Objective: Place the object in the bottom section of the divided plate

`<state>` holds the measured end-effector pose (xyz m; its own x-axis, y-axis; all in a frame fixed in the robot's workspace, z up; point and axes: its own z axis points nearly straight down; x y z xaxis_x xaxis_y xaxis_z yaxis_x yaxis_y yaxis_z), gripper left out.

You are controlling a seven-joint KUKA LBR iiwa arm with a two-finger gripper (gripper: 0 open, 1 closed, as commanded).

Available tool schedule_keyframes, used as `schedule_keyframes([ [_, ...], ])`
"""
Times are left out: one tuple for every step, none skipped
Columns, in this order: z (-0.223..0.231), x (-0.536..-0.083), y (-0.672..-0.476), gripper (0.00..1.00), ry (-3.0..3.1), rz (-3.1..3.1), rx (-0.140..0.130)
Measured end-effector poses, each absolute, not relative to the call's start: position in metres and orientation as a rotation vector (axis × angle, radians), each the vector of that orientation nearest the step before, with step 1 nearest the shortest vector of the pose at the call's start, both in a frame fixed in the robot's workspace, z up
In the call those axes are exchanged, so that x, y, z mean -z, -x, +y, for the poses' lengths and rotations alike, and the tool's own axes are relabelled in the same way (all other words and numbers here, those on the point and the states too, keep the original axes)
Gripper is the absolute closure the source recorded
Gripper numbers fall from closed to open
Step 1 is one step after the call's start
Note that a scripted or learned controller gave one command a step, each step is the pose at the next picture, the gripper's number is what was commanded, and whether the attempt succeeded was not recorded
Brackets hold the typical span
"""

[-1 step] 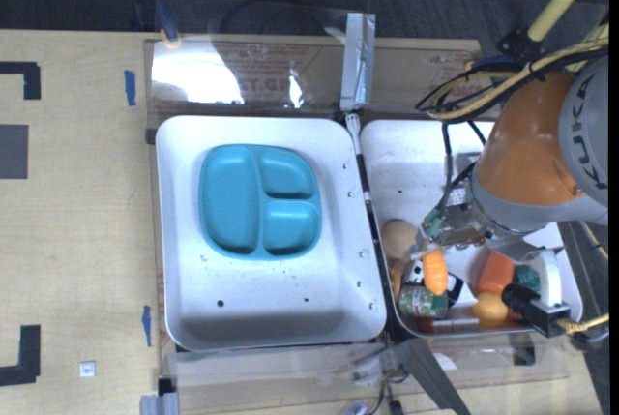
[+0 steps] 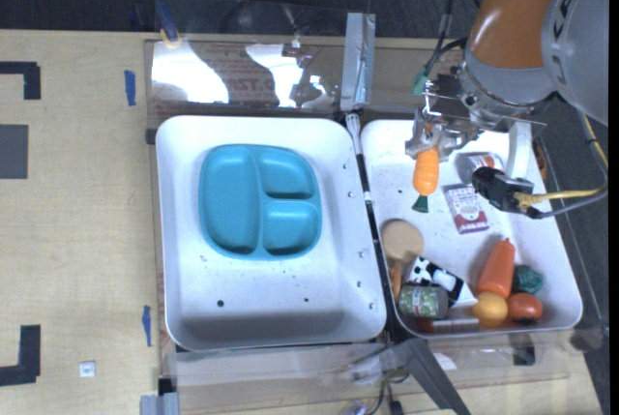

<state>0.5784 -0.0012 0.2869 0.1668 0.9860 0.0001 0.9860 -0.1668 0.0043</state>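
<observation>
The blue divided plate [image 2: 227, 200] lies in the left white bin [image 2: 184, 287], with one large section on its left and two smaller ones on its right. My gripper [image 2: 424, 146] is over the upper left part of the right bin [image 2: 566, 282]. It is shut on the top end of an orange toy carrot [image 2: 426, 175]. The carrot hangs down from the fingers with its green tip [image 2: 422, 203] lowest in the view. Carrot and gripper are to the right of the plate, beyond the wall between the two bins.
The right bin also holds a maroon packet [image 2: 467, 208], a tan wooden disc [image 2: 401, 237], an orange-red bottle [image 2: 497, 266], a black-and-white toy [image 2: 433, 275], a small can [image 2: 423, 301], an orange ball [image 2: 491, 309], a red fruit [image 2: 525, 307] and a green piece [image 2: 529, 280].
</observation>
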Motion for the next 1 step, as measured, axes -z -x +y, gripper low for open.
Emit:
schedule_keyframes([
  [-0.0425, -0.2708, -0.6557, 1.00, -2.674, 1.645, 0.004],
])
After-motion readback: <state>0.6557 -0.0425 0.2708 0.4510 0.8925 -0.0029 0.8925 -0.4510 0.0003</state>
